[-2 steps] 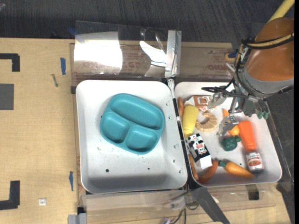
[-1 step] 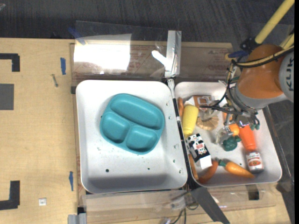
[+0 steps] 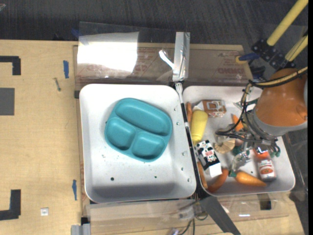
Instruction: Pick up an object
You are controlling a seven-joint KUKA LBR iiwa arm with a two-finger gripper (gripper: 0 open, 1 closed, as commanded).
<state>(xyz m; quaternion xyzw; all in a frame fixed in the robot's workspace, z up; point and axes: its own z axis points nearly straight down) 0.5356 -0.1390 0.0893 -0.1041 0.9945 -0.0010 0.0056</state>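
The right bin (image 3: 288,182) holds several small items. Among them are a yellow bottle (image 3: 198,124), a brown packet (image 3: 213,107), a black-and-white carton (image 3: 208,156), a beige piece (image 3: 225,144), an orange carrot (image 3: 250,179), a small red-and-white bottle (image 3: 265,167) and a reddish sausage (image 3: 218,180). My arm, with its orange band (image 3: 281,104), reaches down into this bin from the right. The gripper (image 3: 243,152) is low among the items, between the beige piece and the red-and-white bottle, just above the carrot. Cables and the wrist hide its tips.
The left bin (image 3: 98,180) carries a teal divided plate (image 3: 139,128). A clear plastic sheet (image 3: 127,58) lies behind the bins, and a metal divider (image 3: 181,58) stands between them. Yellow poles (image 3: 288,16) rise at the far right.
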